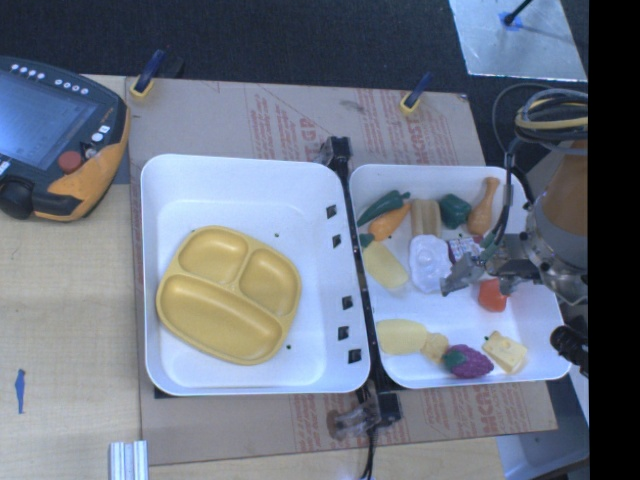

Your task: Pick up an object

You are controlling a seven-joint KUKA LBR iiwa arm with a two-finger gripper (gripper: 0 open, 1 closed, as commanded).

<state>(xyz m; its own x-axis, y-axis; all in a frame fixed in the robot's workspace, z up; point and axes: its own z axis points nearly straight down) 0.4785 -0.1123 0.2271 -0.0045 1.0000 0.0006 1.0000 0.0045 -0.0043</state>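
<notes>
The likely pick here is the little red toy (491,295) in the right bin (560,318) — the gripper (478,271) sits right next to it, just to its upper left, low over the bin floor. Can't tell if the claw is wide or closed from this angle, and nothing is visibly between its tips, so I wouldn't call it a grab. The bin is crowded: a clear white piece (429,264) beside the gripper, a pale yellow piece (384,265), a carrot (391,220), a drumstick (484,204), a cheese wedge (505,351) and a purple thing (467,361) lower down. The left bin (160,268) just holds a yellow divided plate (228,293), well apart, probably the drop spot.
</notes>
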